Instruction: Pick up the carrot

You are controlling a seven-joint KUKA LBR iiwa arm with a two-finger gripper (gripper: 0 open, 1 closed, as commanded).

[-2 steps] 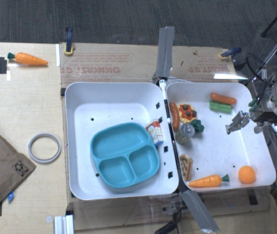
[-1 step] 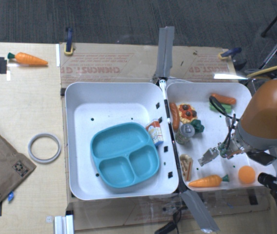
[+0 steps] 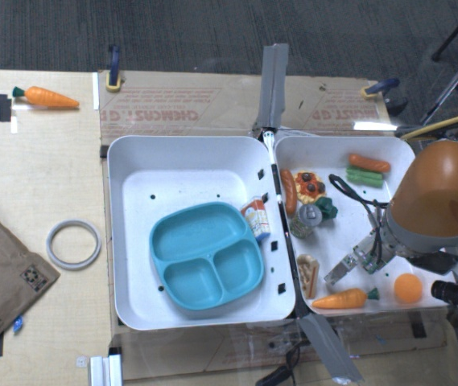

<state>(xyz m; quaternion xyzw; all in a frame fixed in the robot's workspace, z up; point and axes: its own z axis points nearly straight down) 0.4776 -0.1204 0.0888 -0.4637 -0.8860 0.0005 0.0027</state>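
Camera view: carrot (image 3: 340,299) between toast (image 3: 307,276) and orange ball (image 3: 408,288).

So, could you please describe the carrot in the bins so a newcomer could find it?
Look in the right bin, along its near edge. The carrot lies there lengthwise, orange and tapered with a green stub, left of the round orange ball and just below the pincer.
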